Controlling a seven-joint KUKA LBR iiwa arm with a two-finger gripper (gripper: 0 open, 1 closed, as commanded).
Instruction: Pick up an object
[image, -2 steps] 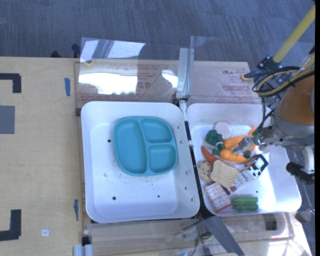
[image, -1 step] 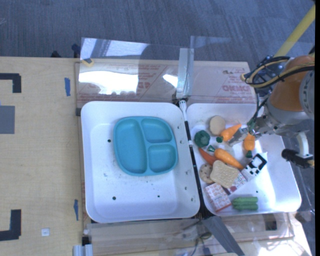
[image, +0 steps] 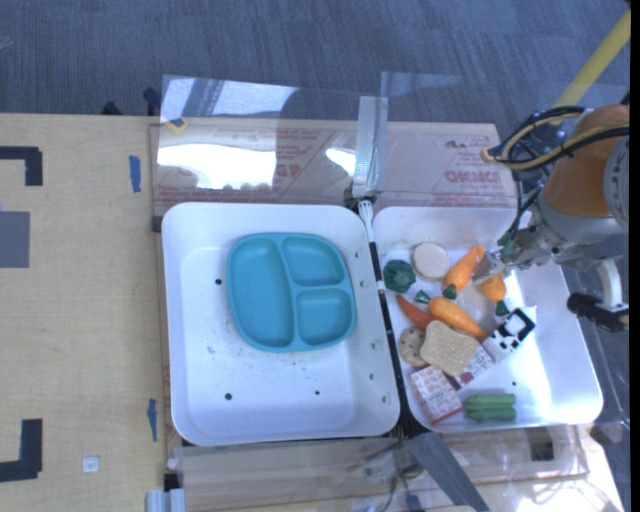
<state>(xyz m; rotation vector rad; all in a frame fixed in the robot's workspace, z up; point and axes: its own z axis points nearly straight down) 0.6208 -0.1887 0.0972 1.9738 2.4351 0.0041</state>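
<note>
The counter (image: 70, 300) bears two white bins. The left bin (image: 200, 380) at frame centre holds a blue divided plate (image: 290, 290). The right bin (image: 560, 370) holds the candidates — carrots (image: 455, 315), a cracker (image: 447, 350), a green pickle (image: 490, 406). The end effector (image: 505, 255) hovers at the pile's upper right; I cannot tell its state — nothing looks lifted, so the pick remains.

The divided plate (image: 291, 291) was turquoise, the carrots (image: 455, 316) orange, and both bins (image: 190, 330) were white.
</note>
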